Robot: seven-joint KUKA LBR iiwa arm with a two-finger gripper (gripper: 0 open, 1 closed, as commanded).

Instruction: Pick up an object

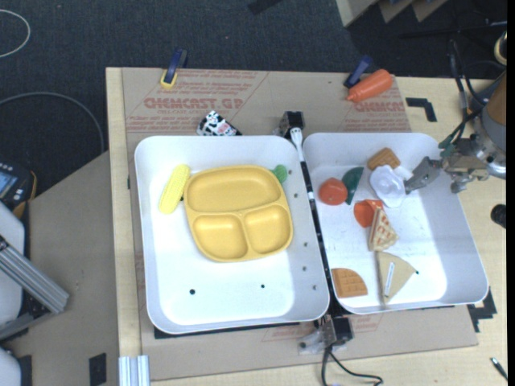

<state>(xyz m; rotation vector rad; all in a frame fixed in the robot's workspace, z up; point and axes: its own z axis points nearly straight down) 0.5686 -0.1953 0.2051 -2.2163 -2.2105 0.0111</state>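
The right bin [459,240] holds several toy foods: a red tomato [332,190], a green leaf [352,179], a white crumpled piece [388,185], a brown biscuit [383,159], a small red piece [366,211], a waffle wedge [382,232], a pale sandwich wedge [394,273] and a round cracker [348,281]. My gripper [439,178] hangs over the bin's upper right, just right of the white piece. Its fingers are spread open with nothing between them.
The left bin [161,280] holds a yellow divided plate [237,211], a corn cob [173,187] and a small green piece [280,173]. On the bench behind the bins lie an orange carrot [370,85], a yellow clip [170,75] and a black-and-white toy [216,125].
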